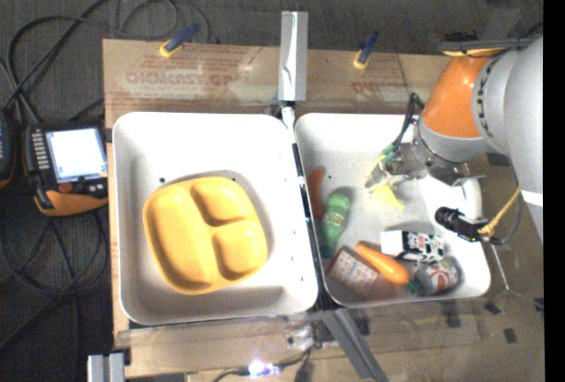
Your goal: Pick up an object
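Observation:
My gripper (388, 170) hangs over the upper middle of the right bin (353, 129), below the arm's orange band. A small pale yellow piece (387, 194) shows right at its tip; whether it is held or lying on the bin floor I cannot tell. Lower in the same bin lie a green bottle (334, 217), an orange carrot (383, 262), a brown packet (351, 273), a white and black box (413, 241) and a metal can (438, 275). A thin red-orange item (315, 186) lies along the bin's left wall.
The left bin (132, 142) holds a yellow divided plate (207, 233) at its middle. A vertical post (292, 54) stands behind the divider between the bins. Cables and a small screen device (71, 155) lie left of the bench.

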`<state>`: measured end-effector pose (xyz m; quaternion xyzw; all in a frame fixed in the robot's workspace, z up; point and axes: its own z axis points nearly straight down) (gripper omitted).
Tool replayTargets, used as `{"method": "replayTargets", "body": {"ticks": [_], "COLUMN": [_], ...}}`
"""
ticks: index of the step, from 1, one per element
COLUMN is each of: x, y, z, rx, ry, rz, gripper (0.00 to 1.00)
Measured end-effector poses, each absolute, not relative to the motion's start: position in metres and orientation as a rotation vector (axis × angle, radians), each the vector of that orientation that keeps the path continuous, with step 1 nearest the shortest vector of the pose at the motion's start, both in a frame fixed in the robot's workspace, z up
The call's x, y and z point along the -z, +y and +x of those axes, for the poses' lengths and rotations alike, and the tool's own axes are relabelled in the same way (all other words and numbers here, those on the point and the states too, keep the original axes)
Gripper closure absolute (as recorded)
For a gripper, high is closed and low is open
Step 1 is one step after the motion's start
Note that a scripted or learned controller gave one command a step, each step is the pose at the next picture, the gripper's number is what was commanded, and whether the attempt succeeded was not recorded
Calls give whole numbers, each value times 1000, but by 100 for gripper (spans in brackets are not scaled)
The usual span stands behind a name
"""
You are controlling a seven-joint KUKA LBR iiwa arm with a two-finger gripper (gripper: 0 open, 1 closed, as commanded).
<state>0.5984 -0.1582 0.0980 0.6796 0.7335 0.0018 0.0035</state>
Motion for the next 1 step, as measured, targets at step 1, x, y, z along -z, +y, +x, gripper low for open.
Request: {"method": "replayTargets", "body": {"ticks": [1], "x": [-212], "y": [-86], "z": [625], "rx": [10], "ry": [2226], "rz": [2220], "gripper": [100]}}
